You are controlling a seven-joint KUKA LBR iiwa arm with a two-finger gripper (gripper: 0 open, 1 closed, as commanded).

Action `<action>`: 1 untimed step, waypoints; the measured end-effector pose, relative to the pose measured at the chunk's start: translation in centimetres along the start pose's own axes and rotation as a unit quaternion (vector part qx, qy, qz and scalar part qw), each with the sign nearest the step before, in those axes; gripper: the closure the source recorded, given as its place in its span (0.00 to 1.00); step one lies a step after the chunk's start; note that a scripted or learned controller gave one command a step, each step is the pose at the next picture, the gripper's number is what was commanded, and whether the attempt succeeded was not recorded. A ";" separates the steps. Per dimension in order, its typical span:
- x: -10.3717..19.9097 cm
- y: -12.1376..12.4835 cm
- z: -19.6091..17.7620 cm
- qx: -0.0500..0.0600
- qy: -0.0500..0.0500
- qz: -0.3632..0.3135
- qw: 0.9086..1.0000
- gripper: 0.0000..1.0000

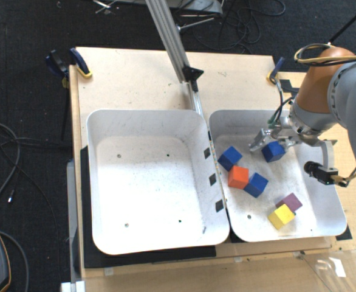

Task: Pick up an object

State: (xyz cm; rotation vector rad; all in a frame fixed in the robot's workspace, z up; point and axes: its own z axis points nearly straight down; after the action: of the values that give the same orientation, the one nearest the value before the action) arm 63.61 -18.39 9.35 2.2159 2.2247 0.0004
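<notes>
My gripper (273,141) hangs over the upper middle of the right bin (324,224), reaching in from the right. A blue block (274,151) sits between its two metal fingers (258,142), which are shut on it. Whether the block is off the bin floor I cannot tell. Further left and lower in the same bin lie another blue block (230,158), an orange block (239,177) and a third blue block (256,184), close together. A purple block (292,202) and a yellow block (281,215) touch each other near the bin's front right.
The left bin (99,163) stands beside the right one, sharing a raised middle wall (213,175). A slanted metal rail (169,35) rises from the back of the bench. Clamps sit at the bench's back corners (81,66).
</notes>
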 end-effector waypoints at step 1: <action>0.0 0.0 -1.2 -0.001 0.000 0.000 1.000 1.00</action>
State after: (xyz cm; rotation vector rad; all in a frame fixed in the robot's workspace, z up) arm 63.61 -18.39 10.56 2.2139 2.2244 0.0010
